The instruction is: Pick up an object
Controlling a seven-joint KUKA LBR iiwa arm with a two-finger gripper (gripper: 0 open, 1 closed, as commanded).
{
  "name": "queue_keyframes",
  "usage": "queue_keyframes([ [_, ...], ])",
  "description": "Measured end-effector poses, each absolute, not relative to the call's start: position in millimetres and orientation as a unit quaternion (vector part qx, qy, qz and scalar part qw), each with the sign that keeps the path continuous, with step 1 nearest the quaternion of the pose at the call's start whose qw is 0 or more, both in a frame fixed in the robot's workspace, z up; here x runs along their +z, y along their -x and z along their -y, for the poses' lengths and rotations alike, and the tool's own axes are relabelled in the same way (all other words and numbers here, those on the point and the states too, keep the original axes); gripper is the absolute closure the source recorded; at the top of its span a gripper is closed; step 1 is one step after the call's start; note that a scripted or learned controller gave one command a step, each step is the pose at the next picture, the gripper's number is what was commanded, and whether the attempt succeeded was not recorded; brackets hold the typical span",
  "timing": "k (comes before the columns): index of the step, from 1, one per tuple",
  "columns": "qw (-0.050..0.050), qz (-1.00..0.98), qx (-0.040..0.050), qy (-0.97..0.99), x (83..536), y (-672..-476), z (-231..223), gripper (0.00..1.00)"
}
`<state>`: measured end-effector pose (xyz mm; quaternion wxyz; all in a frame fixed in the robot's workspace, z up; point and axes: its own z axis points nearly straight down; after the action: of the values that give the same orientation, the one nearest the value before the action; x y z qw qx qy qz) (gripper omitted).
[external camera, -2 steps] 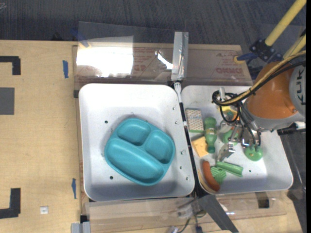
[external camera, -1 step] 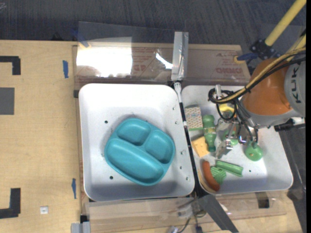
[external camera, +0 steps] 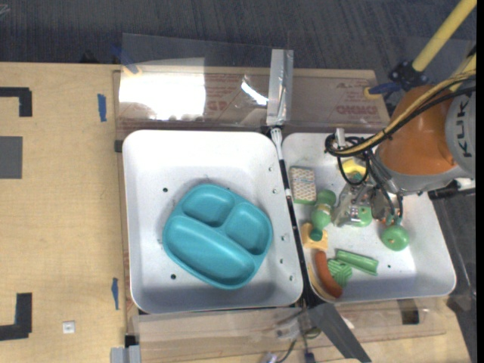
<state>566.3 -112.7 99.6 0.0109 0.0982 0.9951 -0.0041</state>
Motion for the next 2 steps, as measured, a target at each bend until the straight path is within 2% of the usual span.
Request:
queue_keyframes([
  [1,0.004,-0.991,0.0008,-0.135,256.5,-594.1,80.6,1.00],
  [2,0.002,-0.999,-0.0002,-0.049,289.9,-619.7,109.5,1.00],
])
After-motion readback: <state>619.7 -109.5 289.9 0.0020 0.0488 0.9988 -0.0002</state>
